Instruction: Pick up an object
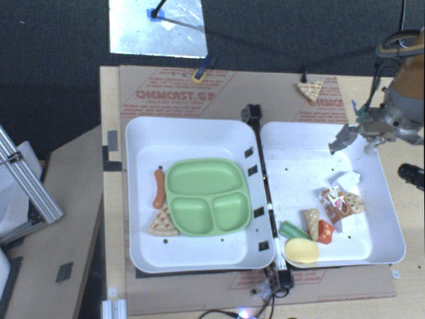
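well below the claw [352,138], food pieces [335,208] lie apart.

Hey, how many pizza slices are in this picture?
2. One pizza slice lies in the left bin, beside the green tray, below the sausage. The other lies on the bench behind the right bin. The pile of items might hide more.

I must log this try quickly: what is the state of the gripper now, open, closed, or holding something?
Gripper: above the far right corner of the right bin, nothing between its fingers; open or shut cannot be told.
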Action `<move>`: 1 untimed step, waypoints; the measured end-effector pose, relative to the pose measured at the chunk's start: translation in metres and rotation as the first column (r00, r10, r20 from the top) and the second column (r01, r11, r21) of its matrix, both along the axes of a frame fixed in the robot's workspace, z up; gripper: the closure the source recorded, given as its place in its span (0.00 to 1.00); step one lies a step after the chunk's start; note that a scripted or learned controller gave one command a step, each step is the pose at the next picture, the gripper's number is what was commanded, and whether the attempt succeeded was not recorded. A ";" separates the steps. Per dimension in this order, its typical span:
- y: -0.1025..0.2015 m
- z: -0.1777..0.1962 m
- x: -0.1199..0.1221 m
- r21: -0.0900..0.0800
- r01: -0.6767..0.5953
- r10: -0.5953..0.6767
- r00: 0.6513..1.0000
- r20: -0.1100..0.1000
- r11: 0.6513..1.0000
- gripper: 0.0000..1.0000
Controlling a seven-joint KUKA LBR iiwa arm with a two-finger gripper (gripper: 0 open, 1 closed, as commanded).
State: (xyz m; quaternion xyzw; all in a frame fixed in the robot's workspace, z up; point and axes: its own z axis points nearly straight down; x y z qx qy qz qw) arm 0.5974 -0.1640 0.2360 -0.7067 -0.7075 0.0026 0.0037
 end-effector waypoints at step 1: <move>0.000 0.006 0.002 -0.002 -0.002 0.002 1.000 0.010 1.000 0.00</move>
